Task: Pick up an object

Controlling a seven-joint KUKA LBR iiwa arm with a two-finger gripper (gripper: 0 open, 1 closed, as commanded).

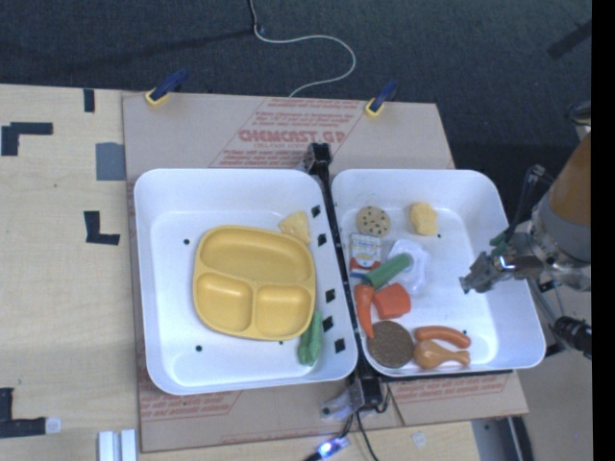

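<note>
I am seeing the gripper (478, 280) hanging with no object in it, though I cannot tell its state, the hot dog (441, 335) lying crosswise just left and below.

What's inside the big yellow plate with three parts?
The yellow three-compartment plastic plate in the left white bin shows bare yellow compartments with no food in them. A green pod-shaped toy lies beside its rim. Whatever is under the plate is covered.

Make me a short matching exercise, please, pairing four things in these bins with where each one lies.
Things:
1. yellow tray
2. cookie
3. green pod
4. claw

Places:
A. top of the right bin
B. right side of the right bin
C. middle of the left bin
D. lower right corner of the left bin

Pairs: 1-C, 2-A, 3-D, 4-B
</note>
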